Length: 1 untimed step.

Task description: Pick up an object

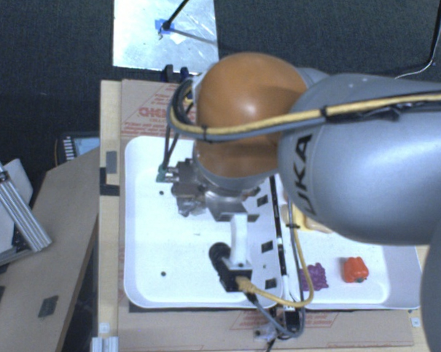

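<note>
Two small things to grab here, both in the near right corner of the white bin (142, 226). One's a chunky orange-red piece (354, 269), about as wide as it is long, so I can't call a long axis or which way it points. Just left of it, not touching, sits a knobbly purple lump (316, 276), kind of like a bunch of grapes. It's a bit longer than wide, and its long axis runs roughly near to far. A yellow cable (298, 266) crosses its left edge.

The big grey arm (367, 163) and its orange band (245, 107) cover most of the far right of the bin. The gripper (205, 196) hangs over the middle of the bin, well apart from both pieces, tucked under the wrist, so I can't tell if it's open or closed. A pale yellowish sliver (317, 225) peeks out under the arm's edge; too hidden to say what it is.
</note>
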Each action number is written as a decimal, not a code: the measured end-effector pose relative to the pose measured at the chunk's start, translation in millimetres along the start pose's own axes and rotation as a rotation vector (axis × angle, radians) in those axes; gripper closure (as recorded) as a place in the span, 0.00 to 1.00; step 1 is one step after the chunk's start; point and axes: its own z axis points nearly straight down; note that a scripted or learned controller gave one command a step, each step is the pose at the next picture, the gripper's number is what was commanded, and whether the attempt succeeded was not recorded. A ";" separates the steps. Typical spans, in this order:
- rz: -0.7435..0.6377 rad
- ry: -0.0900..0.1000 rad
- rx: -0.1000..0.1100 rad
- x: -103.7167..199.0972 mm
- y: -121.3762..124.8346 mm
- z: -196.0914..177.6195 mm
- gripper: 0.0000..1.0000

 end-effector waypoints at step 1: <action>0.001 0.002 -0.008 -6.5 28.6 -159.2 1.00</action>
